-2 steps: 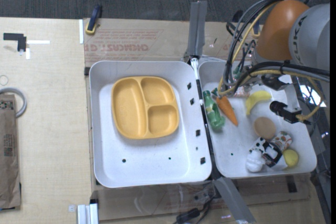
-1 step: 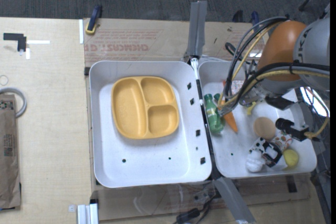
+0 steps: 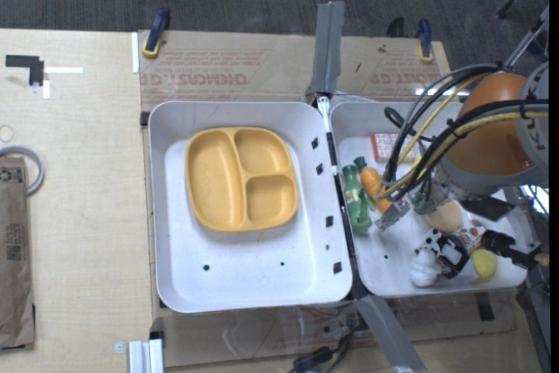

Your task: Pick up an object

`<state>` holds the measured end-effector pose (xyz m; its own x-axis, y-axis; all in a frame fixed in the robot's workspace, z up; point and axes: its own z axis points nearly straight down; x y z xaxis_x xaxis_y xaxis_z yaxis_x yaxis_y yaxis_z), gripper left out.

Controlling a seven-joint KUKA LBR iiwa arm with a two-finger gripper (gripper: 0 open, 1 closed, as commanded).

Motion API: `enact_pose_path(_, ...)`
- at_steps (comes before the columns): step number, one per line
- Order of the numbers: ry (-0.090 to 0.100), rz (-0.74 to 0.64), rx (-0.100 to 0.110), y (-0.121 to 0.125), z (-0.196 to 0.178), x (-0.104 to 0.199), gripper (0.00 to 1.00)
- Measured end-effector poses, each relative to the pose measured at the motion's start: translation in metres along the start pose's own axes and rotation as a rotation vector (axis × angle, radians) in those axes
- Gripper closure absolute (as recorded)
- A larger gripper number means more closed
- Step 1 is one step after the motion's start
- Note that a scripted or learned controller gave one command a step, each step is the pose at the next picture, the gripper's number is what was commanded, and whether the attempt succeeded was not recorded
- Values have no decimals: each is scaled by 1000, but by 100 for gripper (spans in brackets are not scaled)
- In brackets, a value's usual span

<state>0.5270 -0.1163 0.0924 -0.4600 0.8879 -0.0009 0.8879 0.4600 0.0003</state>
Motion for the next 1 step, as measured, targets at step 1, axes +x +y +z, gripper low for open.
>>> enact_pose_path(1,-3,145,-1,41,-1,-6,0)
